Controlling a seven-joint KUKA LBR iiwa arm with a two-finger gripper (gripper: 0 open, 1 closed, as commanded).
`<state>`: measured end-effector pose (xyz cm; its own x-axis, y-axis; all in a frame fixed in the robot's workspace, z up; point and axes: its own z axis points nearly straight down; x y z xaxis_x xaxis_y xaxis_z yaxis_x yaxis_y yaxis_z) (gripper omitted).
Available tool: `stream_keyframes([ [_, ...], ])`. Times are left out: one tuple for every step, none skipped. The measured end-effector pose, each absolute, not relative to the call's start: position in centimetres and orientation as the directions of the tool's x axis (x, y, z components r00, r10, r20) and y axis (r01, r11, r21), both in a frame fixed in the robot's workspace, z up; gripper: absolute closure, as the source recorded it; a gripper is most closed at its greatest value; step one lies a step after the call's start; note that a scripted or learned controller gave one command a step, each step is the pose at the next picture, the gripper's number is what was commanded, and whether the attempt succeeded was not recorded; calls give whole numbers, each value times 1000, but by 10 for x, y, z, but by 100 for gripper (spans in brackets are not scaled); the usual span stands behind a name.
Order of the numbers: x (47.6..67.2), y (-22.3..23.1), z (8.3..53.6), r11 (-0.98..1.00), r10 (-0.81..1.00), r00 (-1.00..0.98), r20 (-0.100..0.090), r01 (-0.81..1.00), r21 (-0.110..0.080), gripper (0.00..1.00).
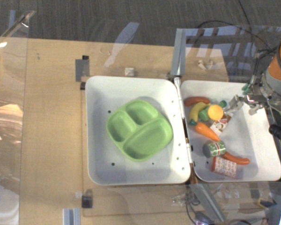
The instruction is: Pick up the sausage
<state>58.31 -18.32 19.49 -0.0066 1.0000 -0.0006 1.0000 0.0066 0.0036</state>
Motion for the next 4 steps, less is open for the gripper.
stream_keyframes([
  [510,-144,97,209,978,-209,-5,978,14,0],
  [490,-194,137,75,997,-75,-2,997,7,0],
  [572,-192,93,84,996,-84,-7,996,18,0],
  [527,-207,94,30,1000,-30,-8,999,24,0],
])
